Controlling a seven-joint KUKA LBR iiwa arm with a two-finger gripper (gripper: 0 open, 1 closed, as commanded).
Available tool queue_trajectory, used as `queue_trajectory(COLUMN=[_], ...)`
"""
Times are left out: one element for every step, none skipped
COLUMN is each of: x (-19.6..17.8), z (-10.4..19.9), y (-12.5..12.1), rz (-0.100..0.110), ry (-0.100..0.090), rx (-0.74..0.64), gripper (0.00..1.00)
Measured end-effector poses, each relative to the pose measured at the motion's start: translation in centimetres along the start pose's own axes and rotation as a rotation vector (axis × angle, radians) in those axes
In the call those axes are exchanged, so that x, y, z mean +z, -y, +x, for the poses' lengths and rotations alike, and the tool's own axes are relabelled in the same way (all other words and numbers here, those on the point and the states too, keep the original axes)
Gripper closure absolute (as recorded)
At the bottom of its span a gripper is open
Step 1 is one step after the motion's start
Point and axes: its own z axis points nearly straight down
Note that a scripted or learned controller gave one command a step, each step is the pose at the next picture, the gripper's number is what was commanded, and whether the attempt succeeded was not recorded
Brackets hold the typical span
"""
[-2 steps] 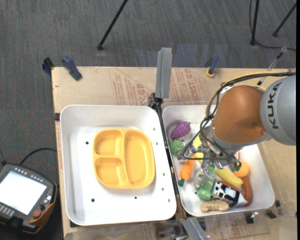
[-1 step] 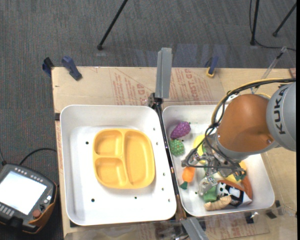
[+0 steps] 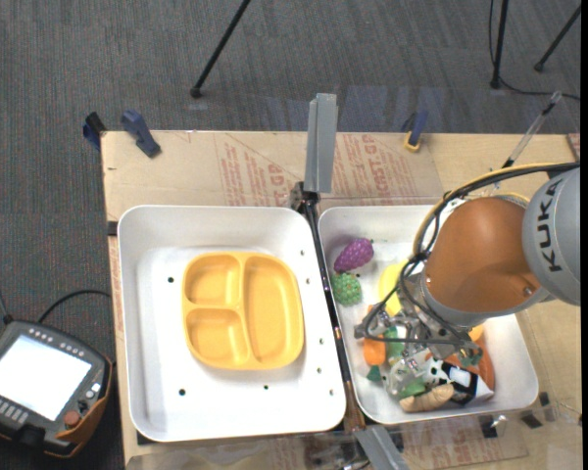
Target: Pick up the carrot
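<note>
Here, at the lower left of the frame, a teach pendant [image 3: 41,385] lies on the floor beside the bench. The left bin [image 3: 147,262] holds a yellow divided tray [image 3: 243,310] near its middle, its three compartments bare. Right of the divider, the right bin [image 3: 514,355] is crowded: a purple grape bunch [image 3: 354,255] sits toward its upper left, a green knobbly toy [image 3: 347,288] just below it, and a yellow piece [image 3: 389,284] beside that. My gripper [image 3: 404,352] hangs low over the pile at lower centre-right; whether my fingers are parted or closed, I cannot tell. The carrot [image 3: 374,351] lies just left of them, orange among the clutter, touching neighbouring toys.
</note>
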Motion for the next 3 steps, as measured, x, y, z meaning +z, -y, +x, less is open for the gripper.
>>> queue_trajectory(x=[0.0,-0.9,-22.5], z=[1.1,1.0,-2.4], y=[-0.5,-0.7,4.2], rz=[0.0,-0.002,0.01], ry=[-0.002,0.0,0.014], rx=[-0.068,-0.072,-0.223], gripper=[0.0,1.0,1.0])
